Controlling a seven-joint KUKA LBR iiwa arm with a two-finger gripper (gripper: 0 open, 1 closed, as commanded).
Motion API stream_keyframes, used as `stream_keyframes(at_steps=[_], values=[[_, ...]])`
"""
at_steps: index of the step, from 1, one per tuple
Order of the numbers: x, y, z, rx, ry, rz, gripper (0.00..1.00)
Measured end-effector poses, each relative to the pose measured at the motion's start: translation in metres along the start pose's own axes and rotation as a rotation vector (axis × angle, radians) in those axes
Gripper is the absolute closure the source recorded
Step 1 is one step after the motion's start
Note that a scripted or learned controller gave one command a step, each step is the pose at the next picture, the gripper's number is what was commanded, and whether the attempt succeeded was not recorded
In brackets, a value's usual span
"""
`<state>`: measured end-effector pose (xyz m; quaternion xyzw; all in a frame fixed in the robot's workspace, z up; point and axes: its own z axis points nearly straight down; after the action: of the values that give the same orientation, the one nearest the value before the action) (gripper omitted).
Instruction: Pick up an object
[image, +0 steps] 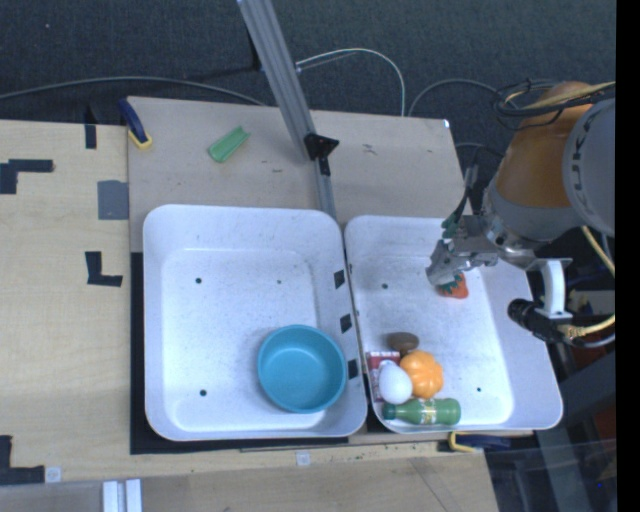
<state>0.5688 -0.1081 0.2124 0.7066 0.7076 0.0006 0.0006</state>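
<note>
My gripper (448, 270) hangs over the upper right part of the right bin (500, 330). A small orange-red object (457, 290) with a pale green bit pokes out right beneath its tip, partly hidden by it. At the bin's near left corner lie a brown lump (403, 342), an orange fruit (422, 373), a white egg (395, 383), a red-and-white box (379, 360) and a green bottle (425, 411) on its side. A blue bowl (300, 368) stands in the left bin (200, 260).
A slanted metal pole (290, 90) crosses the bench behind the bins and ends at the divider. A green block (227, 144) and a blue-yellow clamp (135, 125) lie on the bench behind the left bin. Cables run behind the arm at the right.
</note>
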Motion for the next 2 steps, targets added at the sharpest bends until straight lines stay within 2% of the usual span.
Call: stream_keyframes(at_steps=[1,2], values=[[0.063,-0.005,0.003,0.004,0.002,-0.006,1.0],[0.106,-0.011,0.0,0.004,0.002,-0.005,1.0]])
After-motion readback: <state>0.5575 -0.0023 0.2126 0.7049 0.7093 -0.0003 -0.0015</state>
